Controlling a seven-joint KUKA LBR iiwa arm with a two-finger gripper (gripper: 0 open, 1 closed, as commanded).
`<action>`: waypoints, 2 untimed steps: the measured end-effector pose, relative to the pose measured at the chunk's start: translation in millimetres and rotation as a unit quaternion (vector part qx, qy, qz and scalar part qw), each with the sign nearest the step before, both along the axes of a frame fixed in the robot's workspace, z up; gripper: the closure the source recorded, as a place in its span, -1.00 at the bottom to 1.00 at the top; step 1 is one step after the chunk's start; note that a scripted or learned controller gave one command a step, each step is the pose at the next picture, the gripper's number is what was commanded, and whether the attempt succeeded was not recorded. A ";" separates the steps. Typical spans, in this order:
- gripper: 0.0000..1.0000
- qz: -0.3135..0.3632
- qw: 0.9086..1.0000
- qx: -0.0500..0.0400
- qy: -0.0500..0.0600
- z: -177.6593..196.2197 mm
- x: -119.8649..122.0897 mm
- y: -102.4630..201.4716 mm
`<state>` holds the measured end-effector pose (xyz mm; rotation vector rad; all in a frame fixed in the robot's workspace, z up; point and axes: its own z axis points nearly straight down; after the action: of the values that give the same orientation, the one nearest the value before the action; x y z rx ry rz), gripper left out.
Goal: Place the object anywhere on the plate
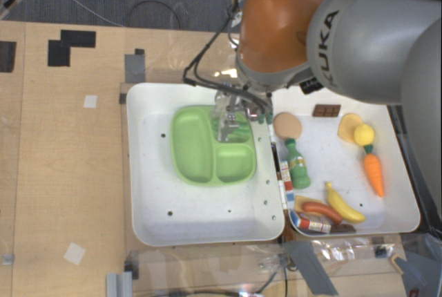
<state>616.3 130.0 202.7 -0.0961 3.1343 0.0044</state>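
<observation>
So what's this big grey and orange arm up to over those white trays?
The arm's gripper hangs over the green plate, a divided one lying in the left bin. Whether it holds anything is hard to make out from here. The right bin holds toy food: a green bottle, banana, carrot, lemon and a round brown piece.
</observation>
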 end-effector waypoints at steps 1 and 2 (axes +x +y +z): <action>1.00 0.140 0.990 0.000 -0.004 68.0 -50.8 18.9; -1.00 0.139 0.990 0.000 -0.003 67.0 -50.9 18.2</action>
<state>565.3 148.2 269.7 -0.5295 3.0854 0.0039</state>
